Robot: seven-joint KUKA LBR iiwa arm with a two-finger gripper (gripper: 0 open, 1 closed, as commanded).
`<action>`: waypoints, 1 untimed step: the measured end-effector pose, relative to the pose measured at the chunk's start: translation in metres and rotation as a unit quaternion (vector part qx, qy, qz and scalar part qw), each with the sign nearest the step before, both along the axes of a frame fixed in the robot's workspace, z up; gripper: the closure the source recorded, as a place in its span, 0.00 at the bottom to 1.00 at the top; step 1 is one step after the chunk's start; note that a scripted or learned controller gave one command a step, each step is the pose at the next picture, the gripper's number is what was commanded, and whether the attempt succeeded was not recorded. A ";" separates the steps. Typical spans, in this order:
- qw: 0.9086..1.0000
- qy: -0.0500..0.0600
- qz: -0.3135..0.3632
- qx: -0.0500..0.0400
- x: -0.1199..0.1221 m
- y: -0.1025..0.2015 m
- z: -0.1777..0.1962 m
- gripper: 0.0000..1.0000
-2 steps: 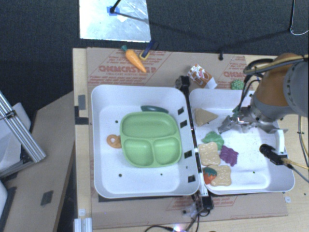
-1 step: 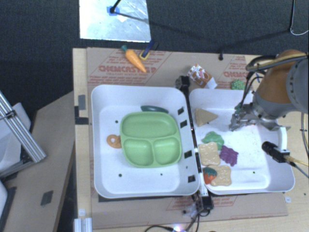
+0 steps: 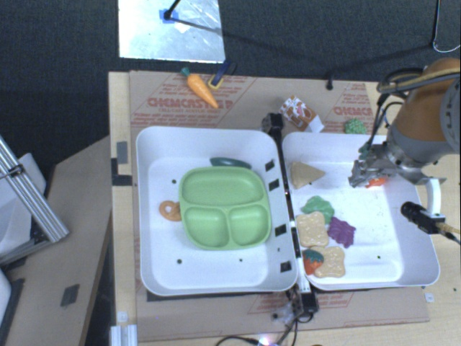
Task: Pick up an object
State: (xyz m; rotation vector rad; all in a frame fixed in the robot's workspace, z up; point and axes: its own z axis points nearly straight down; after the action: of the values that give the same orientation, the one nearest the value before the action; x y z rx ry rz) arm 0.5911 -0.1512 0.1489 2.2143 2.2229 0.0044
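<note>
Nearest the lower edge of the frame, in the right bin (image 3: 414, 269), lie a tan cracker-shaped piece (image 3: 333, 261) and a small red-and-green piece (image 3: 311, 261) touching its left side. Just above them sit a second tan slice (image 3: 312, 229), a purple leafy piece (image 3: 341, 231) to its right, and a green leafy piece (image 3: 318, 207) above. A pale wedge (image 3: 305, 174) lies apart in the bin's upper left.

At the right of the frame the gripper (image 3: 369, 171) is down inside the right bin near its upper right part. A small orange-red object (image 3: 376, 182) shows right beneath its tip, touching or nearly touching it; whether the gripper is open, closed or holding that object cannot be told, since the gripper body covers it.

Filling the middle of the left bin (image 3: 155, 164) is a green divided plate (image 3: 223, 206), with a small orange ring (image 3: 170, 210) just beside its left edge and a dark green item (image 3: 229, 162) peeking out at its top edge.

On the surface (image 3: 252, 96) above the bins lie a toy carrot (image 3: 202, 90), a small printed packet (image 3: 298, 113) and a little green piece (image 3: 354, 126).
</note>
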 end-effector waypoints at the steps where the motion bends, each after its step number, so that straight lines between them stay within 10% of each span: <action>1: 1.000 0.001 0.000 0.000 -0.004 -0.001 0.044 1.00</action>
State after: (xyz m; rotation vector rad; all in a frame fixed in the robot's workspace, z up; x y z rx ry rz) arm 0.5872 -0.1526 0.1929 2.2148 2.2236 0.0033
